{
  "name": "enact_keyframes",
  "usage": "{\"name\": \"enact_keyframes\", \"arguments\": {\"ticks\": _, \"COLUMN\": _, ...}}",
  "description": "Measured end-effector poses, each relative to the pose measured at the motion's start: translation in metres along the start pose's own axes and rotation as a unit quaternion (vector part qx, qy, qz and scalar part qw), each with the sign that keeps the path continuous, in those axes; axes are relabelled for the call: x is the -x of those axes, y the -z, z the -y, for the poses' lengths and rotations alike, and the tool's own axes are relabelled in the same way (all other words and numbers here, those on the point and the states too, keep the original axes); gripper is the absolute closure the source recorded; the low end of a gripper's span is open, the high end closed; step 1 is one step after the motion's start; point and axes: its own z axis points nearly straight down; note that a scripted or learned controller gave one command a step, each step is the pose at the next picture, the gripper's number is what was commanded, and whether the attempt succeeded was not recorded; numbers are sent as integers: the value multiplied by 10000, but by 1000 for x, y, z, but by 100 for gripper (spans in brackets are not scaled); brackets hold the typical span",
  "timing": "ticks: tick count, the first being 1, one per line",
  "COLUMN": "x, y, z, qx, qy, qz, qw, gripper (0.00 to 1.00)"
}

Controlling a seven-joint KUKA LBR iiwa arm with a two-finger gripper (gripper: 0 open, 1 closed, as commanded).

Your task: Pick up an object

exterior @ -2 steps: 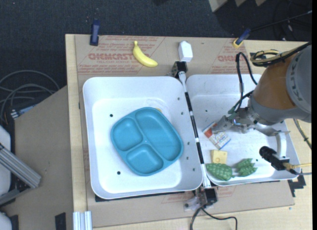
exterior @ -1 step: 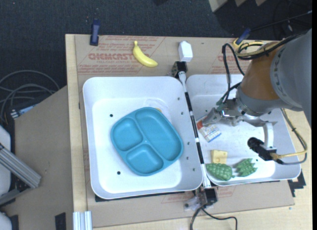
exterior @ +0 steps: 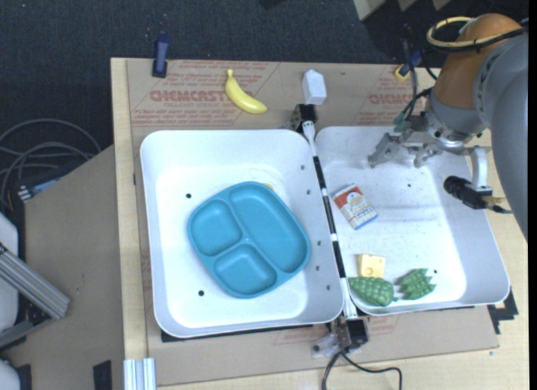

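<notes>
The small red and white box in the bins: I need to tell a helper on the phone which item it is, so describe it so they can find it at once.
Look at the right bin of the two white ones. Near its left wall, about halfway down, lies the small red and white box, flat and alone. The yellow block and two green items sit nearer the front edge; this is the only red and white thing.

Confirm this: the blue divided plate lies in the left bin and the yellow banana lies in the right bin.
One error. The blue divided plate does lie in the left bin, but the yellow banana lies on the bench board behind the bins, outside both, as the camera view shows.
</notes>
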Motion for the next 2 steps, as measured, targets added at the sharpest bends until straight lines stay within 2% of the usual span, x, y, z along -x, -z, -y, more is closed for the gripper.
{"name": "enact_keyframes", "arguments": {"ticks": 1, "x": -67, "y": -5, "z": 44, "qx": -12, "qy": 8, "qz": -14, "qw": 10000, "gripper": 0}}
{"name": "enact_keyframes", "arguments": {"ticks": 2, "x": -71, "y": -10, "z": 67, "qx": -19, "qy": -4, "qz": -12, "qw": 10000, "gripper": 0}}
